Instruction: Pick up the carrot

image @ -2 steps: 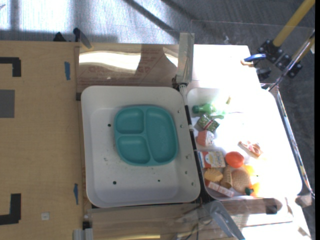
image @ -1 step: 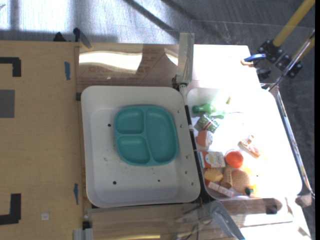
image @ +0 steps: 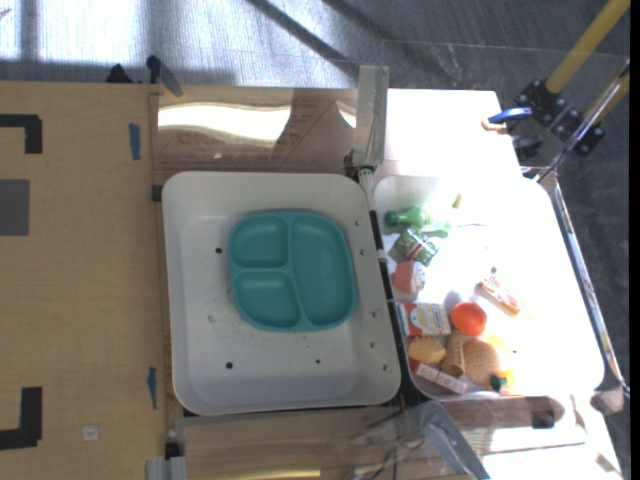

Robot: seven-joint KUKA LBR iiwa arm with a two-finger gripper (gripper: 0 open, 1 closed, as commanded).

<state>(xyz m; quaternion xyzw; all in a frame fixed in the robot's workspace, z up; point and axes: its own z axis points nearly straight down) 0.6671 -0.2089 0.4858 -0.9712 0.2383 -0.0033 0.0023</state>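
Note:
The right bin [image: 560, 268] holds a heap of toy foods in bright glare. An orange-red elongated piece [image: 405, 278] lies against that bin's left wall; it looks like the carrot, though the glare makes this unsure. Just behind it sit a green bottle [image: 407, 217] and a green can [image: 415, 246]. A round orange fruit [image: 468, 318] rests nearer the bin's middle.
The left bin [image: 190, 268] bears a teal divided plate [image: 292, 269]. Bread-coloured items [image: 478, 358], a small carton [image: 431, 318] and a wrapped snack [image: 498, 296] crowd the right bin's front. A yellow pole with black clamps [image: 560, 108] stands at the back right.

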